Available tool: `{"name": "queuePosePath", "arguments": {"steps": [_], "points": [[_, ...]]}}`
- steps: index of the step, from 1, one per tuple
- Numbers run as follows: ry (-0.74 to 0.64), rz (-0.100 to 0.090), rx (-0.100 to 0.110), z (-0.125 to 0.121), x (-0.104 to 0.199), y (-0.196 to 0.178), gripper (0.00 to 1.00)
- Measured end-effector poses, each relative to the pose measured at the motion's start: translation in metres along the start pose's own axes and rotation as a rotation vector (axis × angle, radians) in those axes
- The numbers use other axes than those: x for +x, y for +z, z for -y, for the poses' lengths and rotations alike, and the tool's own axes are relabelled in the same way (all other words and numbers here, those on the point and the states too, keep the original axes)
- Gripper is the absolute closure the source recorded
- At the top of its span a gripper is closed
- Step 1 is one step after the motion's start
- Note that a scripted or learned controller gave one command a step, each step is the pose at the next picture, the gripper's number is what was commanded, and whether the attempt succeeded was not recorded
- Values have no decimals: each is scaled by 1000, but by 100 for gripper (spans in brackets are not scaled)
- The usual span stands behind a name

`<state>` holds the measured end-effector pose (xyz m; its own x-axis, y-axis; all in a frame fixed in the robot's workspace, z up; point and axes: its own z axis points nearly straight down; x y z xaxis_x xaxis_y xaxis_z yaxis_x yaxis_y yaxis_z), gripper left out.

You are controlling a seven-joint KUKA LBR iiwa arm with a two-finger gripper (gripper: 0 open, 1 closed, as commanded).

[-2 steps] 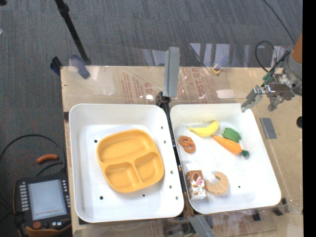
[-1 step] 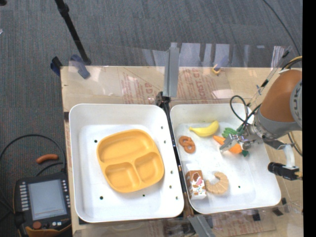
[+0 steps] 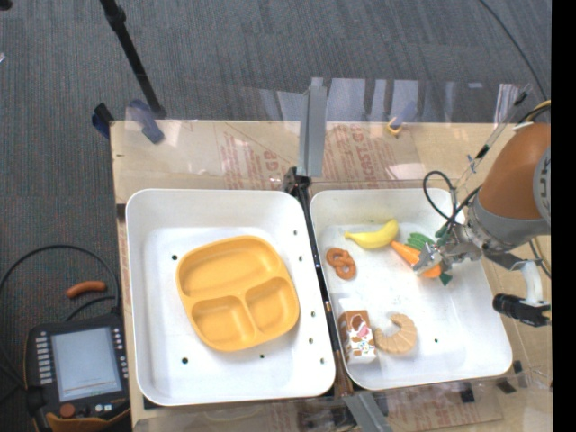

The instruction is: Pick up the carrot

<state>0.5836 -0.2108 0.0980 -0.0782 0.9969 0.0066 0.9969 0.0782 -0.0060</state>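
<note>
The arm comes in from the right, its gripper [image 3: 441, 261] low over the right bin [image 3: 468, 349]. The carrot [image 3: 407, 252], orange with a green top, lies in that bin's upper right part, just below the banana [image 3: 375, 234], and the gripper sits right at its end. From here I cannot tell whether the fingers are apart or closed on anything. A pretzel [image 3: 341, 262] lies left of the carrot; a croissant [image 3: 398, 333] and a small carton [image 3: 358, 336] rest nearer the front. The left bin [image 3: 153, 214] holds a yellow divided plate [image 3: 237, 292].
</note>
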Motion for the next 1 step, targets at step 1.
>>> {"name": "queuePosePath", "arguments": {"steps": [1], "points": [[-160, 5, -4, 12, 67, -101, 100]]}}
